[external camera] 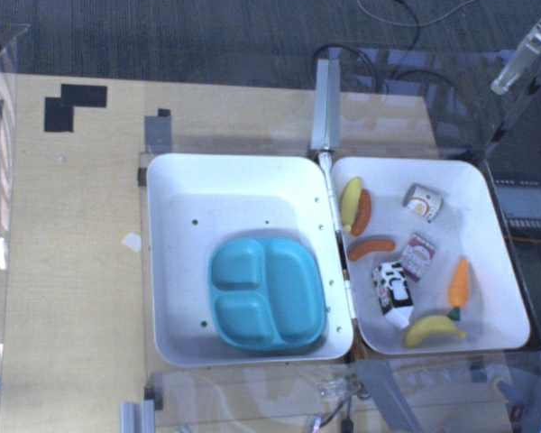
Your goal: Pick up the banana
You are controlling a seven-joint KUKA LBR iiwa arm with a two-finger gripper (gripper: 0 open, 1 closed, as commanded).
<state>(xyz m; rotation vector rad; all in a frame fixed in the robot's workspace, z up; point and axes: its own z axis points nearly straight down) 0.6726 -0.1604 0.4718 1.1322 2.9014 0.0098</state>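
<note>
Banana: curved yellow banana [435, 330] lies near the front of the right white bin [500, 242], beside an orange carrot [459, 282].
Tool: can't tell.

A pale wooden bench [72, 269] carries two white bins [176, 242] [500, 269], touching side by side

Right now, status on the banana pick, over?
Banana lies in the right bin, near corner, not picked. Carrot and cow-print carton close beside it. Blue tray sits in the left bin.
</note>
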